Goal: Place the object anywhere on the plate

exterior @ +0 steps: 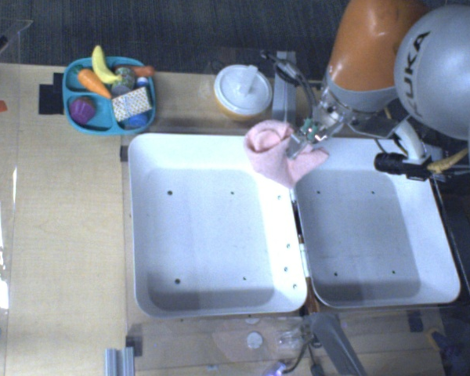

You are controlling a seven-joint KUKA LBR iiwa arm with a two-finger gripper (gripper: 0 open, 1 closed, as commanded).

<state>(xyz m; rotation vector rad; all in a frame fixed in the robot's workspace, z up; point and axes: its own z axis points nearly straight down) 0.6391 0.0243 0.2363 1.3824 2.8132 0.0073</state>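
Upper middle of the frame, the jaws (304,141) are pinched on a pink cloth (276,153) hanging over the seam between both bins; white plate (243,89) sits just above.

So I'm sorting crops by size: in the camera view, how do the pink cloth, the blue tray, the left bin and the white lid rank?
Largest to smallest:
1. left bin
2. blue tray
3. pink cloth
4. white lid
The tray and cloth look close, so their order is unsure.

Grey arm (442,61) — orange band; "KUKA"
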